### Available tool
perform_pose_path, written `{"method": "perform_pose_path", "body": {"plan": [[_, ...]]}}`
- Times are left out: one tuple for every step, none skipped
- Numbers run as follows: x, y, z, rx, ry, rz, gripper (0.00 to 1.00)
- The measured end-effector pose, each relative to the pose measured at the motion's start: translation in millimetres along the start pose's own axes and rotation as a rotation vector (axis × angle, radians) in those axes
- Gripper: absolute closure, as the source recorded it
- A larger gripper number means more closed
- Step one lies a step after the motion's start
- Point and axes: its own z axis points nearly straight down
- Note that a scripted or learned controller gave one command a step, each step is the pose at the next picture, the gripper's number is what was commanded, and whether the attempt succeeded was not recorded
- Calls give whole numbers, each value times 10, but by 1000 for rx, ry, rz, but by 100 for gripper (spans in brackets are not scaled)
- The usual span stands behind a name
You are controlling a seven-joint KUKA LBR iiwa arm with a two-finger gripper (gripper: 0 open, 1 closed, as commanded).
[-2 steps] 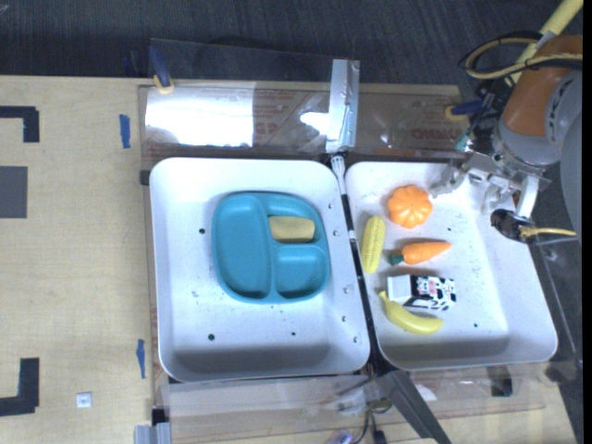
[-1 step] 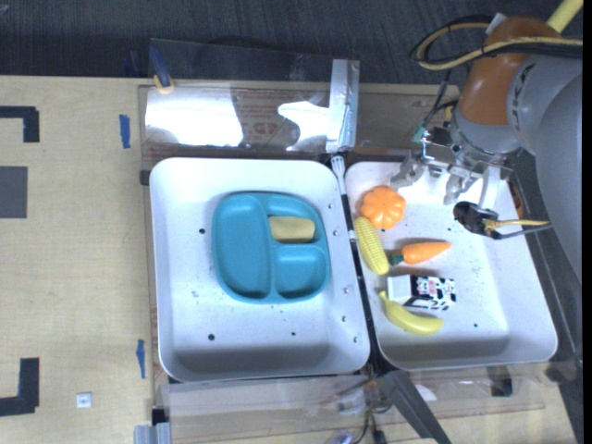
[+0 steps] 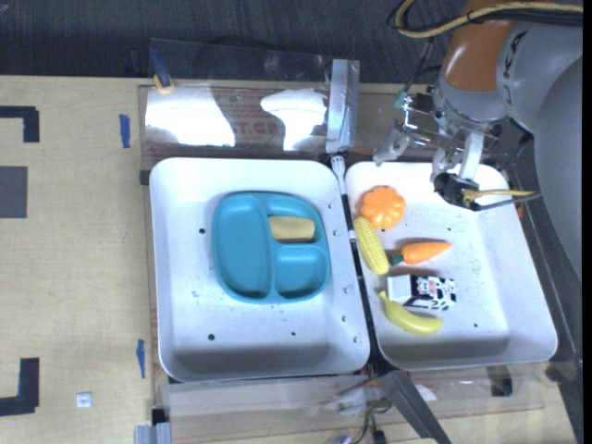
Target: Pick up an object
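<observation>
The single arm reaches in and places the jaws over the far rim of the right bin, above bare bin floor. Whether the jaws are released or clenched cannot be told from this angle; no object is seen between them. No object has been picked yet, so all candidates lie in the bins. The nearest candidate is the orange pumpkin, which lies near the jaws, toward the camera side and to the view's left. Beyond the pumpkin, farther from the jaws along the same side, lies the corn cob, with its long axis running away from the jaws along the wall between the bins. The carrot lies almost straight toward the camera from the jaws, with its long axis crosswise to that line. The black-and-white box and the banana, which touch or nearly touch, lie farthest on this line. The left bin on the desk holds a blue divided plate with a yellow piece, well apart from the jaws. Judgement: the pumpkin requires the shortest travel, and its round shape imposes no grip axis.
</observation>
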Motion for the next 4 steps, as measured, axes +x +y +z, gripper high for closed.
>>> {"method": "perform_pose_path", "body": {"plan": [[-565, -402, 863, 18, -8, 150, 0], [-474, -300, 193, 4, -4, 224, 0], [-884, -838, 1175, 10, -4, -2, 0], [-885, -827, 1068, 6, -4, 1, 100]]}}
